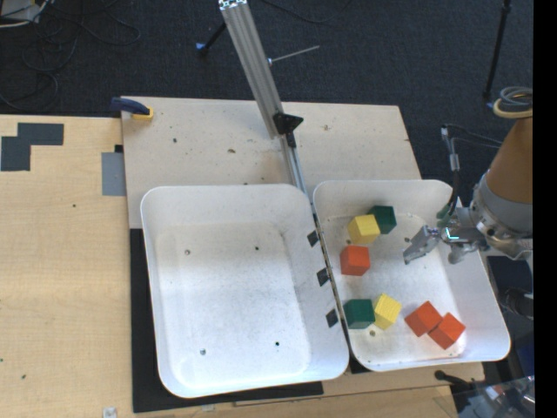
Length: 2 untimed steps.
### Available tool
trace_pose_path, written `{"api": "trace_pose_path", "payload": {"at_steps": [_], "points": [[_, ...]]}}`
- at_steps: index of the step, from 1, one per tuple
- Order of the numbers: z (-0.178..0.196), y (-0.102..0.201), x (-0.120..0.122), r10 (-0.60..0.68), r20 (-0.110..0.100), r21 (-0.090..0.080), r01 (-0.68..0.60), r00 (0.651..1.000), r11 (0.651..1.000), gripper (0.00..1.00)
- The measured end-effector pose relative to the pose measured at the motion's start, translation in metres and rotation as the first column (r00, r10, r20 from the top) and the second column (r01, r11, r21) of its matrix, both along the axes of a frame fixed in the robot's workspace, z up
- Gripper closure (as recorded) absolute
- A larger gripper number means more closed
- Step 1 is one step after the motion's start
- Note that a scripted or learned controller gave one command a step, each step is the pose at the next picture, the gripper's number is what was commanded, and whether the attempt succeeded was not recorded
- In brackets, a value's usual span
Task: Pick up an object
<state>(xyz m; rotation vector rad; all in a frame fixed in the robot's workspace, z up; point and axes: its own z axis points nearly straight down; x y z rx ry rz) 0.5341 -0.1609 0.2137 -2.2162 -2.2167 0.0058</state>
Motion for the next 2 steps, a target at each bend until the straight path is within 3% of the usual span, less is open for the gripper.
{"api": "trace_pose_path", "payload": {"at_steps": [1,2], "points": [[0.002,-0.001,0.001,-0.002,0.004,-0.001,0.002,1.0,1.0,0.0],[-0.058,0.005,0.007,-0.002,-0.001,0.0,0.002,1.0,1.0,0.0]]}}
